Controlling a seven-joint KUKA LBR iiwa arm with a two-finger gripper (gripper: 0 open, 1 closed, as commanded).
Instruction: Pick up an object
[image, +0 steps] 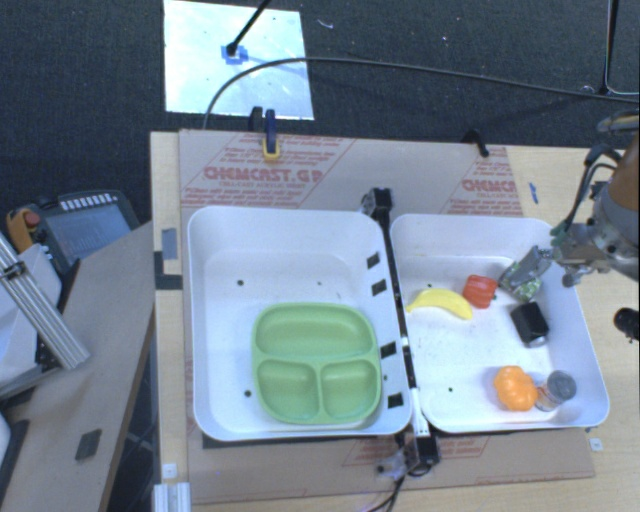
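Observation:
The right bin (575, 345) holds a yellow banana (441, 302), a small red-orange object (480, 290), a black block (530, 323), an orange fruit-like object (514, 388) and a small grey round object (559, 386). My gripper (523, 276) reaches in from the right and hangs over the bin's upper right part. It is just right of the red-orange object and just above the black block. Its tip looks grey-green and blurred.
The left bin (215, 300) holds a green divided plate (318, 362). A black-clipped divider (390, 300) separates the two bins. Cardboard lies under both bins, and a yellow clamp (270, 140) sits at the far edge. A teach pendant (88, 225) lies at the left.

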